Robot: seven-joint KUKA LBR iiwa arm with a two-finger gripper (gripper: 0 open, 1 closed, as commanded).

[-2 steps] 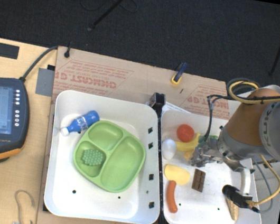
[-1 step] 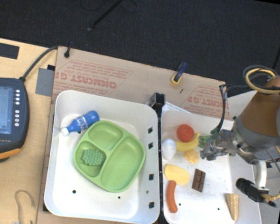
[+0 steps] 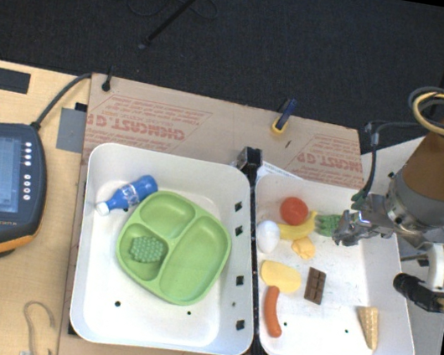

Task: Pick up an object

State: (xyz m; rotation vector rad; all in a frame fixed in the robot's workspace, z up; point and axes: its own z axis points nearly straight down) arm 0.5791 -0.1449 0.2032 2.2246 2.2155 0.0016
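Your tool (image 3: 351,231) sits low in the right bin (image 3: 396,348), beside a green toy (image 3: 329,223) and red ball (image 3: 294,210); its grip state is unclear

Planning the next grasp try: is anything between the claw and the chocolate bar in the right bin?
Nothing visible blocks it. The claw sits at the right bin's upper part beside the green toy; the chocolate bar lies below it on bare bin floor. The small yellow piece is off to the left.
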